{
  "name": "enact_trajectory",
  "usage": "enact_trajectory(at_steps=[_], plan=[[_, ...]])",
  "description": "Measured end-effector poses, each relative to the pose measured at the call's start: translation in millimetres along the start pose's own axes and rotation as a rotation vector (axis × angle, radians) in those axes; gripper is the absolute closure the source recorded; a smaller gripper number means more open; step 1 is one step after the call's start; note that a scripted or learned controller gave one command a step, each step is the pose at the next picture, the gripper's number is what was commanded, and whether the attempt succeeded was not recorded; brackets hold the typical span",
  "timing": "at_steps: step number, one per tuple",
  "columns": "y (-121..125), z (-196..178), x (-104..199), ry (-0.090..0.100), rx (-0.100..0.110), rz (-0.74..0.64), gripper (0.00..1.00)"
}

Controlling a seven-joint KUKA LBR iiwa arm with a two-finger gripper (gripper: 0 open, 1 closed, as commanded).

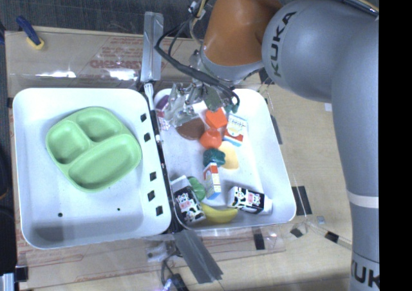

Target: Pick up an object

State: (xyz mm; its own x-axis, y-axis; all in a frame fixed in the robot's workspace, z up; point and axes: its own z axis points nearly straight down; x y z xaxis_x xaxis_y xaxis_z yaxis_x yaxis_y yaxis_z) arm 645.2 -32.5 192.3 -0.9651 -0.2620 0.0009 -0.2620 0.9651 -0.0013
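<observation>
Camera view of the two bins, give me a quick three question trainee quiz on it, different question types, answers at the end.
1. True or false: the green divided plate lies in the left bin.
2. Which lies nearest the right bin's front edge? A) orange block B) banana C) brown disc
3. Fill in: the gripper hangs over the right bin's ____ left corner.

Key: 1 true; 2 B; 3 far.

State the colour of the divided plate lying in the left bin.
The divided plate is light green, seen plainly in the camera view.
</observation>
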Motion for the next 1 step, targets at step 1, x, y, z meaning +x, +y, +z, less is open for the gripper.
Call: enact_trajectory(at_steps=[1], plan=[[152.0,62.5,-51.0,0.0,-0.005,-0.085,1.0]])
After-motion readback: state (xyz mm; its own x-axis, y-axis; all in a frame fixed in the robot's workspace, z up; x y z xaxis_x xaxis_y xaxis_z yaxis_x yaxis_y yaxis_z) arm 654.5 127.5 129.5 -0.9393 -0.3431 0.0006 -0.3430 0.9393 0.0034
